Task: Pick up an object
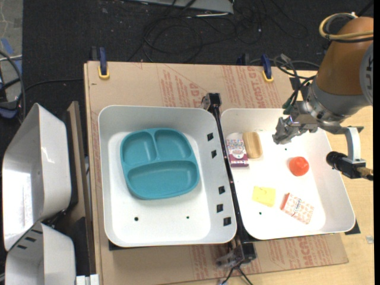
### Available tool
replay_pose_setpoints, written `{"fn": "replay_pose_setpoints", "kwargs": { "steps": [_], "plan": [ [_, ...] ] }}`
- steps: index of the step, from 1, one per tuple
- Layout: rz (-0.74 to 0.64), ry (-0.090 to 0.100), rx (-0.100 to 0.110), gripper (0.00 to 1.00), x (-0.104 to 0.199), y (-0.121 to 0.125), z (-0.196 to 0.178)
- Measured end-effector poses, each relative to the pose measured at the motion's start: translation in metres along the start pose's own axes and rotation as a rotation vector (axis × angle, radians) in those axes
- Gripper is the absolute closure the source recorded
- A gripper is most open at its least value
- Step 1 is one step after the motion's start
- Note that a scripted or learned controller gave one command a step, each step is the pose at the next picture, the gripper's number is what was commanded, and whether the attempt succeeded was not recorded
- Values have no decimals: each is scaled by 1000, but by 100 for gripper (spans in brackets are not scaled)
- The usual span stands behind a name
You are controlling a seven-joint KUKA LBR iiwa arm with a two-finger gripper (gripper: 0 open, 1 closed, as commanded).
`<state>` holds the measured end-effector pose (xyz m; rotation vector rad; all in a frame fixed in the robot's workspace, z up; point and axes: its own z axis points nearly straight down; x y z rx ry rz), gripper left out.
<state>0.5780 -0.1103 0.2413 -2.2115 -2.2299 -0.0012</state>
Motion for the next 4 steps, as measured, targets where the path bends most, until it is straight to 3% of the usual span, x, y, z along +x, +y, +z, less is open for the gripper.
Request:
{"fn": "replay_pose_setpoints", "kwargs": {
  "steps": [2, 4],
  "plan": [
    [-1, 0, -2, 100, 114, 16, 5],
    [1, 0, -2, 100, 208, 25, 6]
  ]
}}
